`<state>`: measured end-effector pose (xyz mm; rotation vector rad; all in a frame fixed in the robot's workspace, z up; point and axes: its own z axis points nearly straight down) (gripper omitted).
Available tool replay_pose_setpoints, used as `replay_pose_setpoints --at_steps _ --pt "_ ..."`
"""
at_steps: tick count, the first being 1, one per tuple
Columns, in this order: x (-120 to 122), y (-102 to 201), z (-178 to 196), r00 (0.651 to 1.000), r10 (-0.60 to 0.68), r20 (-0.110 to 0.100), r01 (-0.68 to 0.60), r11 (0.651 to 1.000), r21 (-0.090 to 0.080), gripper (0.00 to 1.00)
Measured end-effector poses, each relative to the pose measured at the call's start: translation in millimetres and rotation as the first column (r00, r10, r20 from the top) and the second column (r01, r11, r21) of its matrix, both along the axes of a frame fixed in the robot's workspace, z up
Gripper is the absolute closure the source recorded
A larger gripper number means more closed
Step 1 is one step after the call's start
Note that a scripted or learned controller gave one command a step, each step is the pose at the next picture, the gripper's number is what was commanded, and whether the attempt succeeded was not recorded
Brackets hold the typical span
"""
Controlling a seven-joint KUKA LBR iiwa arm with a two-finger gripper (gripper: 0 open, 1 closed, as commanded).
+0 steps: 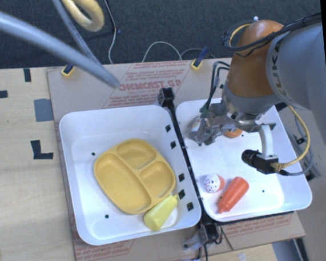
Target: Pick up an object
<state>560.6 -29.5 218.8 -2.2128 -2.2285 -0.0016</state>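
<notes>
Two white bins sit side by side on the desk. The left bin (74, 164) holds one yellow divided plate (134, 174) and one yellow bottle (160, 212). The right bin (290, 198) holds one orange carrot (233, 194) and one small white spotted ball (212, 182). The gripper (209, 129) hangs over that bin's far end, beside something orange (232, 132); its grasp is hidden.
</notes>
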Motion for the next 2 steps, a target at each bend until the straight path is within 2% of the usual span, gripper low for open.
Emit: replay_pose_setpoints --at_steps 1,2 --pt "-4.9 57.5 -0.9 1.000 -0.001 -0.002 0.001 1.000 0.000 1.00" --pt "10.5 107.3 5.7 1.000 0.000 0.000 0.000 1.000 0.000 1.00"
